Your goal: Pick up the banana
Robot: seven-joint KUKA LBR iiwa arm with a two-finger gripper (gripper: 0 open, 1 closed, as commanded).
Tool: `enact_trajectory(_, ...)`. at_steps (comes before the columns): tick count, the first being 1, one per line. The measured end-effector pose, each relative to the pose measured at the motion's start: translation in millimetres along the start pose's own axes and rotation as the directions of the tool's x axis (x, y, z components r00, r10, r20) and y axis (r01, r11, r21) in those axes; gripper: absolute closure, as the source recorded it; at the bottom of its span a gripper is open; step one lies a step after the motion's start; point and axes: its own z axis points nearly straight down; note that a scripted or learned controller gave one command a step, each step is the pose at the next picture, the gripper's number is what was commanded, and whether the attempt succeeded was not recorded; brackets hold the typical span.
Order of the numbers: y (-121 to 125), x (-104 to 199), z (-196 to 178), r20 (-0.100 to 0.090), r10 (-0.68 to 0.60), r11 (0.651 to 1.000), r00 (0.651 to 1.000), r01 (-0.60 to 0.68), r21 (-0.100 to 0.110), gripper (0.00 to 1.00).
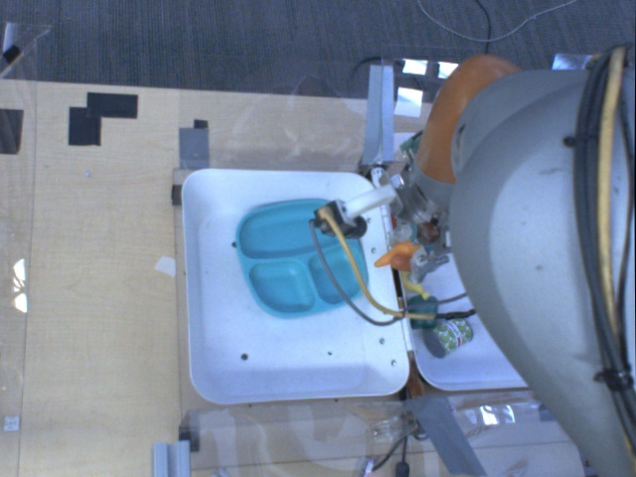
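My gripper (421,235) hangs over the left edge of the right bin (467,371), close to the wall shared with the left bin. The big grey arm covers most of the right bin. A small yellow piece (414,288) shows just below the gripper; it may be the banana, but too little of it shows to be sure. An orange object (397,257) lies right beside the gripper on its left. Nothing can be seen between the fingers.
A blue divided tray (294,258) lies in the left bin (298,376). A green and white can-like object (449,335) lies in the right bin near its front left corner. The arm's bulk fills the right side.
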Motion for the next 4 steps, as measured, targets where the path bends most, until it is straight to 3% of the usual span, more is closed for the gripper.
enact_trajectory(1,-74.1,44.0,-29.9,-0.001,0.067,0.998,0.998,-0.067,0.000,1.00)
enact_trajectory(2,-53.5,-22.1,-18.2,0.003,-0.051,0.999,0.999,0.051,-0.001,1.00)
enact_trajectory(3,-138.0,-51.3,94.8,0.001,-0.014,1.000,1.000,0.014,0.004,1.00)
enact_trajectory(4,-136.4,38.2,98.4,-0.002,0.066,0.998,0.998,-0.066,0.002,1.00)
